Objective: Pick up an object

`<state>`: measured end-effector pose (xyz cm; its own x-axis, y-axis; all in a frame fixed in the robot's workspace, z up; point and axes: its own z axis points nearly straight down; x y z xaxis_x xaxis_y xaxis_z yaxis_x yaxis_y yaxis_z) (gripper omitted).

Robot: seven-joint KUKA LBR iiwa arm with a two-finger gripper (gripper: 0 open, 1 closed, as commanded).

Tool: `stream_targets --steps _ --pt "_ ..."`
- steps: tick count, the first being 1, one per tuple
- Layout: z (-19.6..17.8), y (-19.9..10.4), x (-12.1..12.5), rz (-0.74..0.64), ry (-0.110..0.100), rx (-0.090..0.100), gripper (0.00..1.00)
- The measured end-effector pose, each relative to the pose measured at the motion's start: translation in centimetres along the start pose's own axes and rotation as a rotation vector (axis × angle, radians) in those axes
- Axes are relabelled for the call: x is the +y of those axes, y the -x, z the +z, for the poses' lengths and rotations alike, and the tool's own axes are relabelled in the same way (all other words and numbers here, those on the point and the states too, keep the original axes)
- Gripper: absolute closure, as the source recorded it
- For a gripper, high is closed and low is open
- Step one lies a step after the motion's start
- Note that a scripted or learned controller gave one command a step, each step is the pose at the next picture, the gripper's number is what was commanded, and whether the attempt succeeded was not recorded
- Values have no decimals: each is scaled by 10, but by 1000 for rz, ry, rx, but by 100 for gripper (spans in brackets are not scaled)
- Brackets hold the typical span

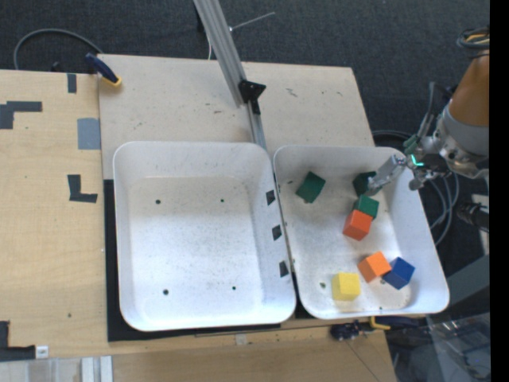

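Observation:
The right bin (pixel 413 213) holds several small blocks. A green block (pixel 310 187) lies near its far left. A dark green block (pixel 363 183) sits by the far wall. Below it a green block (pixel 367 206) touches a red-orange block (pixel 357 225). Toward the front lie an orange block (pixel 372 266), a blue block (pixel 400 273) and a yellow block (pixel 346 286). My gripper (pixel 400 175) hangs over the bin's far right part, open, its left finger (pixel 382 175) just right of the dark green block. Nothing is between the fingers.
The left bin (pixel 135 165) stands beside the right one. A slanted metal rail (pixel 227 46) runs down to the gap between the bins. Cables lie on the floor to the right of the bench, by the arm (pixel 469 110).

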<state>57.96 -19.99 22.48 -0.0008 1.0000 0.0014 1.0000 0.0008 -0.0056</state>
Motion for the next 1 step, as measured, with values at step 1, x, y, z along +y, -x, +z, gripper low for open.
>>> stream_targets --steps 1 --pt "-3 0 1 -2 4 -2 0"
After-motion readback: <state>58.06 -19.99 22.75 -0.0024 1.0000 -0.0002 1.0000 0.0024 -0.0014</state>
